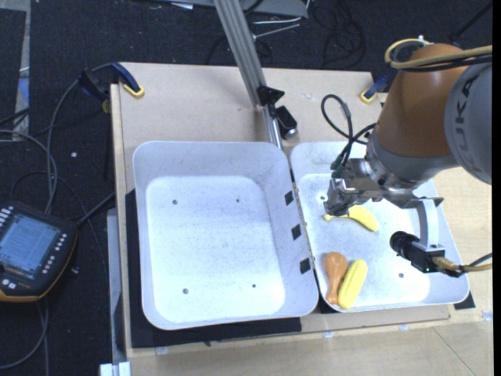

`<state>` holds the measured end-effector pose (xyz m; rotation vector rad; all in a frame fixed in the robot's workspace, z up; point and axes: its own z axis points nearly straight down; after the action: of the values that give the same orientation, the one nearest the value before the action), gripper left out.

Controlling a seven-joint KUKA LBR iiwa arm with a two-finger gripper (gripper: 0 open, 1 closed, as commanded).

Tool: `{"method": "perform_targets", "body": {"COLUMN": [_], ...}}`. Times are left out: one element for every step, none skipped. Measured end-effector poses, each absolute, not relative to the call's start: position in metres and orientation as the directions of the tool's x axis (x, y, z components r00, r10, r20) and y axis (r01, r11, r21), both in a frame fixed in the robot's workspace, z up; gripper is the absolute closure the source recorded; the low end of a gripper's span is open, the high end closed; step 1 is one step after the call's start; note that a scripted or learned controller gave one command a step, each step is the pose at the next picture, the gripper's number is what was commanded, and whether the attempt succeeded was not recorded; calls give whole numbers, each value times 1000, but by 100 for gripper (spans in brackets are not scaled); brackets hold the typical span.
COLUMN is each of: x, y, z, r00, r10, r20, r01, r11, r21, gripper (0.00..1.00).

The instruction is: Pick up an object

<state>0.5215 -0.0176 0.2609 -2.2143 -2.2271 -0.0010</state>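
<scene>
The pale wooden worktop (196, 100) carries everything here, and I place the rest by the right bin (450, 284), the white one nearer my side. The left bin (156, 159) sits edge to edge with the right bin, their rims touching along the shared side, and it is the broader of the two. My arm (427, 108), grey with its orange band, reaches in over the right bin's far corner and hides part of its far wall. My tool (338, 200) hangs low inside the right bin, close to the wall it shares with the left bin, and I cannot tell whether it is wide or narrow from this angle. A yellow banana (362, 218) lies flat on the right bin's floor near its middle, just beside my tool; I cannot make out whether the two touch. A stubby yellow piece (352, 282) lies at the right bin's near edge, tilted along the rim. An orange piece (335, 272) lies against it, tucked into the right bin's near corner next to the shared wall.
</scene>
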Motion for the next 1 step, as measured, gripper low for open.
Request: {"method": "perform_targets", "body": {"x": [513], "y": [28], "z": [254], "r00": [-4], "r10": [1000], "r20": [0], "r01": [1000], "r11": [4], "r21": [0], "gripper": [100]}}
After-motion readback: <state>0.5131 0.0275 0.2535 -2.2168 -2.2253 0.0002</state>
